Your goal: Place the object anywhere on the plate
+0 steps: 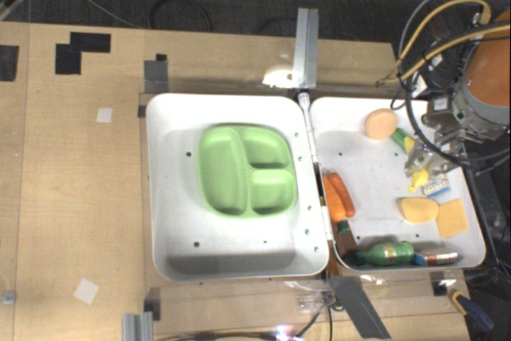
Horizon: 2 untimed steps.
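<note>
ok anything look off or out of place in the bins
Nothing looks spilled or damaged. The green plate sits flat in the left bin, slightly turned against its walls. In the right bin, the green bottle lies on its side along the near wall, and the carrot lies by the divider.

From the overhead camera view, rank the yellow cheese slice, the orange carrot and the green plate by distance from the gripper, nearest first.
Gripper is over the right bin.
1. Yellow cheese slice: right bin, just below the gripper.
2. Orange carrot: right bin, by its left wall.
3. Green plate: left bin, farthest.
</note>
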{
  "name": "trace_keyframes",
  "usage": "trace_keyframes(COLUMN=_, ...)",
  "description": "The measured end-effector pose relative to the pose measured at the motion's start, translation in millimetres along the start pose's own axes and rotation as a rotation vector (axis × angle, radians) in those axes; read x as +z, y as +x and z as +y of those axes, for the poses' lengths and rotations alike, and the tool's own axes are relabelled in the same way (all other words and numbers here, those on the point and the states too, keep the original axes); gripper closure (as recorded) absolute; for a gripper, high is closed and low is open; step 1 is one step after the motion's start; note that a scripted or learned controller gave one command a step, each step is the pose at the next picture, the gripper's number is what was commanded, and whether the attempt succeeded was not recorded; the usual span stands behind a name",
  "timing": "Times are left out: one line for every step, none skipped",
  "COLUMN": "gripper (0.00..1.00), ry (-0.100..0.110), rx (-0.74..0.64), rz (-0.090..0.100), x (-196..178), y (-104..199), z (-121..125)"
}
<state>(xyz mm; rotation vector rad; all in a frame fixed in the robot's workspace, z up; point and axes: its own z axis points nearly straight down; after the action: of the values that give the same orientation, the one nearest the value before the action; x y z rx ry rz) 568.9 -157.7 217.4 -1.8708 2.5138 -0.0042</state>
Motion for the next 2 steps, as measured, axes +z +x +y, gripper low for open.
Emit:
trace_keyframes(gripper=1.00, ry=-0.003, rx=-0.133, rz=-0.002, x=33, y=-85, z=17)
trace_keyframes(gripper=1.00, ry=-0.001, rx=-0.466, rz=-0.002, x=32, y=-145, z=33)
